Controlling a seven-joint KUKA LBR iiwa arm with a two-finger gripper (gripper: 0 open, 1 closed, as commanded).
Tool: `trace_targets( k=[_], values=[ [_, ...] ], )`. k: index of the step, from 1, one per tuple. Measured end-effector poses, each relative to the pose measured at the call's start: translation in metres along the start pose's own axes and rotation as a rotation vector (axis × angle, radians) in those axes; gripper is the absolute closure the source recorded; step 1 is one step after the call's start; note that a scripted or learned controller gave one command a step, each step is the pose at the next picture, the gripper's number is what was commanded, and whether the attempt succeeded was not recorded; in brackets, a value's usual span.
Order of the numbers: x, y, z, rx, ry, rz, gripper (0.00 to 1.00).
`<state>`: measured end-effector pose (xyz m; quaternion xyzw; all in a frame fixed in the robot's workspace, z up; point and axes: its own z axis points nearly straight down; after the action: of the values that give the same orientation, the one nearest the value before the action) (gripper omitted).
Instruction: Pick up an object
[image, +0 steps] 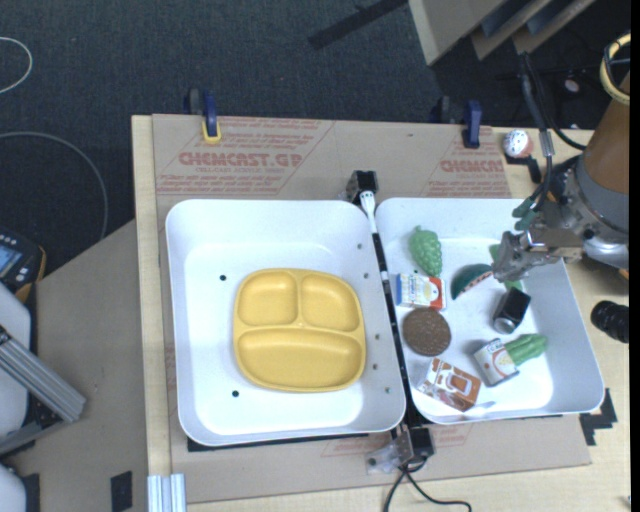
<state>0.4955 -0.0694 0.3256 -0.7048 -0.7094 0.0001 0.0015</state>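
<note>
My gripper (512, 262) hangs over the upper right part of the right bin (572, 330), with the arm reaching in from the right. A dark green curved item (468, 281) lies just left of it, touching or nearly touching its tip. A black cylinder (511, 309) lies right below the gripper. Further left are a light green bumpy item (427, 248), a small white carton (418, 290) and a brown round disc (426, 331). An orange-and-white packet (450, 384) and a white-and-green item (508, 355) lie near the front.
The left bin (200, 330) holds a yellow divided plate (299, 329). Both bins sit on a cardboard-covered bench (300, 150) held by blue clamps (209, 115) at the back. A black divider fitting (364, 185) sits between the bins.
</note>
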Motion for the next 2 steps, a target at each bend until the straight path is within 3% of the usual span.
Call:
trace_targets(
  k=[1, 2],
  values=[
    [0.002, -0.016, -0.015, -0.005, -0.002, 0.005, 1.00],
    [0.031, -0.005, -0.004, 0.001, -0.001, 0.003, 1.00]
  ],
)
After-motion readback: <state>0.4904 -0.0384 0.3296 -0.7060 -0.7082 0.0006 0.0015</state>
